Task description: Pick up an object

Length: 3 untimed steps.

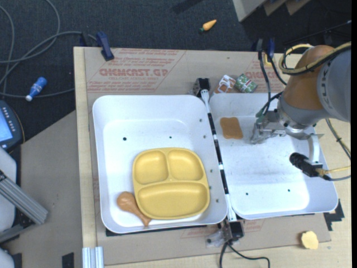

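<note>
Left bin (106, 149) with yellow divided plate (169, 183) and drumstick (131, 205), right bin (279, 194) with brown slab (231, 128), claw (260, 132) beside it, grip unclear

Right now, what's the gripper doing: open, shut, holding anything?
Gripper: low in the right bin, beside the brown flat piece; open or shut cannot be told, and nothing is seen held.

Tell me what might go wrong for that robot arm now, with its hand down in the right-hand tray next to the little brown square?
The brown square lies flat on the right bin's floor, so the hand may well slide over it or nudge it away rather than lift it. It also sits close to the wall between the bins, leaving little room on that side; a finger could bump the rim. The hand is beside the square, not over it, so closing here would likely catch nothing.
</note>
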Tool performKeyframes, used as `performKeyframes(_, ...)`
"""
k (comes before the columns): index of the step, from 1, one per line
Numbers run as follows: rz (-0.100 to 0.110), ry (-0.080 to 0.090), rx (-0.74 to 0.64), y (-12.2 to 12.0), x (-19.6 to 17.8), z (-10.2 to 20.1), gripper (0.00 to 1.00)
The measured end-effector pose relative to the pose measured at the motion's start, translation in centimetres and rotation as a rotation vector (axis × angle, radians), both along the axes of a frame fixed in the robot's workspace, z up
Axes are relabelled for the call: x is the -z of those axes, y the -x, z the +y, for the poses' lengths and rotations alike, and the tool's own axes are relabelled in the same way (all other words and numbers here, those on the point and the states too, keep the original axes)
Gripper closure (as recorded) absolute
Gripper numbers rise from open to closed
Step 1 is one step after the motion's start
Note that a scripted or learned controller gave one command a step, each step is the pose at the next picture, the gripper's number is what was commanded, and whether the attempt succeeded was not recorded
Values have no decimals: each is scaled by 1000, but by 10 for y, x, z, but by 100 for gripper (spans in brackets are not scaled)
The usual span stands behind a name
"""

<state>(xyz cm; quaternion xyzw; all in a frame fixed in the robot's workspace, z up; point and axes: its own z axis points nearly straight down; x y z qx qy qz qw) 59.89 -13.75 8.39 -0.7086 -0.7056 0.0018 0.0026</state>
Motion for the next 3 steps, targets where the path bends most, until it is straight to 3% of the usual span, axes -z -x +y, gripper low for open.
performKeyframes(1, -5, 0, -3, -3, -1, 3, 0)
performKeyframes(2, -11, 1, -10, -58, -1, 39, 0)
performKeyframes(3, -9, 6, 2, -44, -1, -56, 0)
